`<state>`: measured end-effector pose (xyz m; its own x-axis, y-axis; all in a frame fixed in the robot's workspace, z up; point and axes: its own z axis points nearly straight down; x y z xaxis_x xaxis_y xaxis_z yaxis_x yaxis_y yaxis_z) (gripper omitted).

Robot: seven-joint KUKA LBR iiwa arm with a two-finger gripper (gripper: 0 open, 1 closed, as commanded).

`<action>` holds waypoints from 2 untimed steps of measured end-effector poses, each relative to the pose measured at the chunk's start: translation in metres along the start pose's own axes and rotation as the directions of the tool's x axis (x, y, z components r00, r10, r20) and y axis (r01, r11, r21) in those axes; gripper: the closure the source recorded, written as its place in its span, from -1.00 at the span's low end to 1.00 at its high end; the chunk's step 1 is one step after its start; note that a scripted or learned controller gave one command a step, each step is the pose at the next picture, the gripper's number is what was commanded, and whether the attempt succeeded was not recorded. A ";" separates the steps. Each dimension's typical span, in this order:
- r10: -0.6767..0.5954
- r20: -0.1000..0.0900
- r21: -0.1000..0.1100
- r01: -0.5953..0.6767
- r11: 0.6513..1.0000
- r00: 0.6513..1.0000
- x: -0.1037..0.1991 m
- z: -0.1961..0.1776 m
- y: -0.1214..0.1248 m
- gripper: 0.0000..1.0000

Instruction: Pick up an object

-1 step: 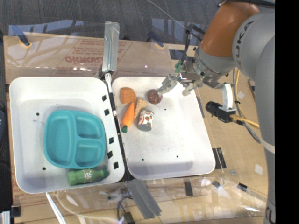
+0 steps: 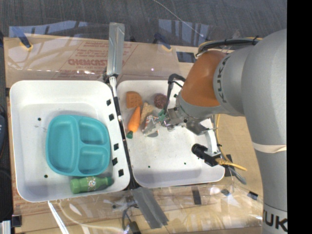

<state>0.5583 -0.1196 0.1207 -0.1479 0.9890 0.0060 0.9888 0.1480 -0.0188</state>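
so: one grey arm (image 2: 253,82) with its orange band (image 2: 202,82) reaches in from the right, wrist bent down over the right bin (image 2: 170,172). the claw (image 2: 163,118) sits low in that bin's upper part, right at a crumpled silvery-looking item (image 2: 150,125). whether the claw is apart or together i cannot tell; the wrist and the clutter hide it.

things in the right bin, all bunched near the top-left corner: an orange carrot-shaped piece (image 2: 134,121) lying along the left wall, a brownish bread-like piece (image 2: 133,99) just above it, a dark reddish round thing (image 2: 160,100) beside that, and the crumpled item just right of the carrot. the rest of the bin floor lies bare white. a small black fitting (image 2: 204,155) hangs off the arm over the bin's right side.

left bin (image 2: 22,145): a teal divided plate (image 2: 78,144) lies flat in the middle, a green bottle (image 2: 90,182) on its side just below it, near the front wall. well apart from the claw.

progress, as i judge it: the approach looks done, the claw down among the pile, likeliest target the crumpled item. nothing is seen lifted; every object looks to rest on the bin floor. left to do: a secure grip and a lift clear. tight packing against the carrot could spoil the grasp.
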 end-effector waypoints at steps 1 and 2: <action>0.457 -0.002 -0.014 -0.457 0.889 0.889 0.010 0.031 0.060 -1.00; 0.077 0.005 -0.015 -0.077 0.997 0.997 -0.031 0.030 0.007 -1.00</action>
<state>0.5693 -0.1494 0.0903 -0.0715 0.9974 0.0001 0.9974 0.0715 -0.0043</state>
